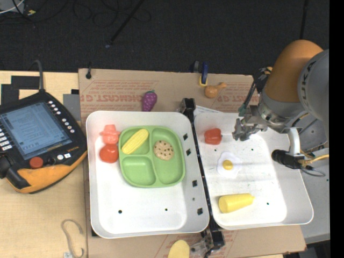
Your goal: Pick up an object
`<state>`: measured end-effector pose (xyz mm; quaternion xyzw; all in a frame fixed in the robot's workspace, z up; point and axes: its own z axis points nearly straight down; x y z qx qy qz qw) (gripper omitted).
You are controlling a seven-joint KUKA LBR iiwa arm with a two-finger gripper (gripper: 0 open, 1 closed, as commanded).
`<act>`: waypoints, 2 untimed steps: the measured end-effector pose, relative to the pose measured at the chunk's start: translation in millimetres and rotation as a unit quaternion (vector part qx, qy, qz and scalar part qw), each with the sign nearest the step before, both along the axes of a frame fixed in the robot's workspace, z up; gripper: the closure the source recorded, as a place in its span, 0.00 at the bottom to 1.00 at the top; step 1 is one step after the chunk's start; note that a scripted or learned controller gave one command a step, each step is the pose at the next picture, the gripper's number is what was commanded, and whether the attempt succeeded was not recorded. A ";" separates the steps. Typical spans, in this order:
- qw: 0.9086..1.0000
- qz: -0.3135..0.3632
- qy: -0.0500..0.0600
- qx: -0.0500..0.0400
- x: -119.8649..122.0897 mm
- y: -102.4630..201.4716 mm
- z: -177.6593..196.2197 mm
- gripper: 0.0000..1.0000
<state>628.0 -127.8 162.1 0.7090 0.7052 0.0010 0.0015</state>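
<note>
The gripper [243, 131] hangs over the right bin [301, 208], just beside the red pepper [213, 136], probably its target. I cannot tell how it is set. The egg [228, 164] and yellow cone [235, 202] lie nearer me, apart, each easy to reach.

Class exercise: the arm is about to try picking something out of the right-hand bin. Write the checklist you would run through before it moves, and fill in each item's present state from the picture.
1. Things to pick lie in the right bin: ok. A red pepper, a fried egg and a yellow cone are there.
2. Targets lie apart from each other: ok.
3. Gripper is over the right bin: ok, near its upper edge, right of the pepper.
4. Gripper is free of any load: cannot tell.
5. Fingers are ready to close: cannot tell.
6. Gripper is lined up above one target: not ok, it hangs beside the pepper.
</note>
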 end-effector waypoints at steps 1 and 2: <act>1.000 -0.002 0.001 0.000 -4.6 -5.8 44.0 1.00; 1.000 -0.001 0.001 0.001 -4.8 -8.5 66.5 1.00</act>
